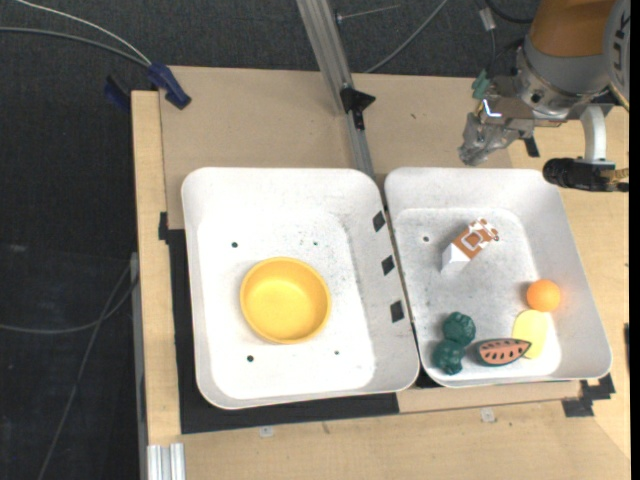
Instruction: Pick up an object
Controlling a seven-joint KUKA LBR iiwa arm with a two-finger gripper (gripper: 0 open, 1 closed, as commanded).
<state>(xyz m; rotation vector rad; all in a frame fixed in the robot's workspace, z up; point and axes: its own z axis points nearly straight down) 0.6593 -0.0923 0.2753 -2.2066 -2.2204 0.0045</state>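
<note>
your arm [570, 28] comes in at the top right, grey with its orange band showing near the frame's upper edge. the gripper [478, 148] hangs over the bare surface [250, 118] just beyond the far rim of the right bin [575, 228], near that bin's far left corner. nothing sits between the jaws; whether they stand apart or together you cannot tell from this angle, since the tip reads as one grey blur.

the things you could pick all lie in the right bin. a small white and orange box [472, 242] lies tilted near the bin's middle, closest to the gripper but well apart from it. an orange ball [543, 295] rests toward the right wall. just in front of it lies a yellow piece [535, 330], and touching that on its left is a watermelon slice [501, 351], red with dark seeds and a green rind. a dark green lumpy toy [453, 342] sits at the near left of the bin, just beside the slice.

in the left bin [210, 208] a yellow bowl [285, 299] stands upright, a little left of centre, alone there. dark specks dot both bin floors.

a metal pole [330, 58] slants down from the top to the gap between the bins. a blue clamp [170, 86] grips the far left corner of the surface.
</note>
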